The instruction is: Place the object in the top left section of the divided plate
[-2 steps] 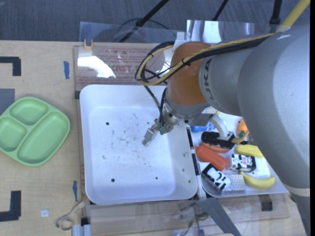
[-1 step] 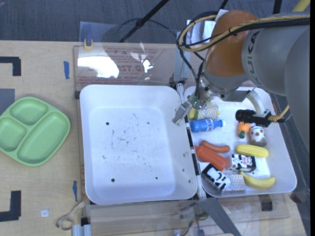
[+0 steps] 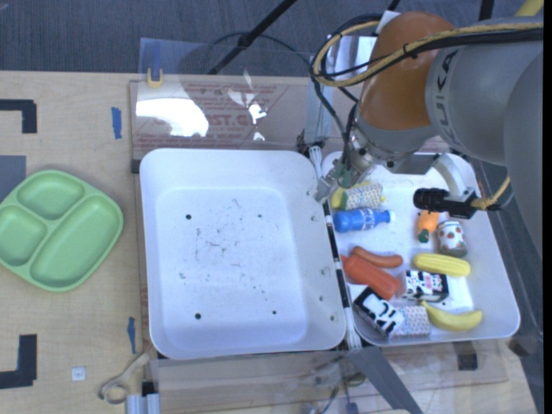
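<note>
Two white bins are set on the table; a green divided plate lies left of them. The pincer is lowered beside a blue bottle; its state cannot be told.

You've got the divided plate at the left edge of the frame, middle height, flat on the wooden bench, well apart from the bins. It's light green, rounded, turned at a slant, with three sections: two small ones and one long one toward lower right. The object isn't identifiable for you: candidates lie piled in the right bin at right of frame, among them a blue bottle, yellow bananas and red sausage-like pieces.
</note>
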Controlling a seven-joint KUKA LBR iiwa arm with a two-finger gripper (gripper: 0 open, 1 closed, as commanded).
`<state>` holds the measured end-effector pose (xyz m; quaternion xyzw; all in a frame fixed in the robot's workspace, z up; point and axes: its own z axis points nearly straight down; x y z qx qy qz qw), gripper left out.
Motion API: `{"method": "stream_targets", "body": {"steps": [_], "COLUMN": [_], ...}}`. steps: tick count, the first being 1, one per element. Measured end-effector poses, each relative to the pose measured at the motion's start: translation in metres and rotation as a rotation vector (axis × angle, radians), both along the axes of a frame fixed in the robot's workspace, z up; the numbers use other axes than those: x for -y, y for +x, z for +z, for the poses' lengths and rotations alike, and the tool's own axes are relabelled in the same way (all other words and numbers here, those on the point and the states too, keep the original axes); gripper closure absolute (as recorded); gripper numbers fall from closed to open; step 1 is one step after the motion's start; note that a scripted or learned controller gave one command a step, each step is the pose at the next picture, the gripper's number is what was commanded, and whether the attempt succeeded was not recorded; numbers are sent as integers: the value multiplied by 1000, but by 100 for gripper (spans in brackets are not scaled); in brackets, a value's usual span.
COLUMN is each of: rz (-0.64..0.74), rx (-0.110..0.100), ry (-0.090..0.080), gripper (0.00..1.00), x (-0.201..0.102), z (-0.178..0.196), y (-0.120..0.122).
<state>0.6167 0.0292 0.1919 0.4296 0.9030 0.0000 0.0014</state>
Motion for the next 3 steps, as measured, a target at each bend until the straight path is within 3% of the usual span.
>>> {"method": "stream_targets", "body": {"steps": [1,2,3], "rz": [-129,-128,-240], "rx": [-6,-5,-7], "ry": [1,1,2], "gripper": [100,0,0], "x": [54,54,-13], "z": [-9,-9,-10], "y": [-63,-63,-99]}}
